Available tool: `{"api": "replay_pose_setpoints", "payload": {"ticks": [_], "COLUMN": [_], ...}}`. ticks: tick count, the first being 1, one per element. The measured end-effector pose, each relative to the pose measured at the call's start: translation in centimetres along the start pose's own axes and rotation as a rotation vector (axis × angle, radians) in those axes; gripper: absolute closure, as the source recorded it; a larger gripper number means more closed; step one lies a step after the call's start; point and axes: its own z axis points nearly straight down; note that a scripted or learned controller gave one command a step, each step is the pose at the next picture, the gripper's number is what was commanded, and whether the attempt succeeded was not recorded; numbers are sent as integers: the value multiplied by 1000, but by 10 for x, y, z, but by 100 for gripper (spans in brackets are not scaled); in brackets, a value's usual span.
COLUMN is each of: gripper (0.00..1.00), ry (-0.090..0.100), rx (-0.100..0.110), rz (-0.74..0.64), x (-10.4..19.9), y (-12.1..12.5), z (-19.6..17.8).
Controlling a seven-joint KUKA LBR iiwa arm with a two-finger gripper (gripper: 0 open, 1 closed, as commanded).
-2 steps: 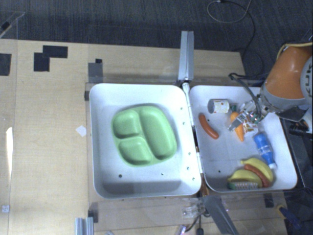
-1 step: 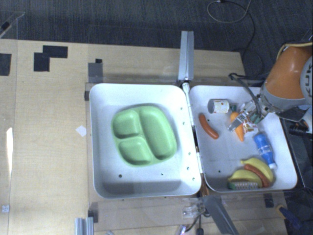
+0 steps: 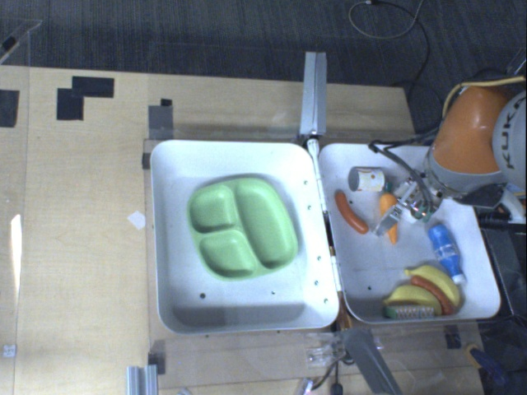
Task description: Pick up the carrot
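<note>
Centrally, carrot [image 3: 389, 211] beneath jaws, unwalled.

Two smooth white plastic bins [image 3: 173, 220] sit on a pale, matt wood-grain desk [image 3: 74, 245]. A glossy green plastic tray [image 3: 243, 225] catches the light; a brushed metal bar [image 3: 314, 97] runs between the bins. The arm's orange band [image 3: 465, 134] shines, and dark carpet [image 3: 206, 15] looks rough.

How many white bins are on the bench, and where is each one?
2. The left bin holds a green divided plate; the right bin beside it holds the carrot, with the gripper over it.
</note>
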Motion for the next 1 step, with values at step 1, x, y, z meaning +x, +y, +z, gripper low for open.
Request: {"api": "replay_pose_setpoints", "payload": {"ticks": [1], "gripper": [100], "ry": [-4], "rx": [-5], "rz": [2], "x": [-1], "y": [3], "z": [-13]}}
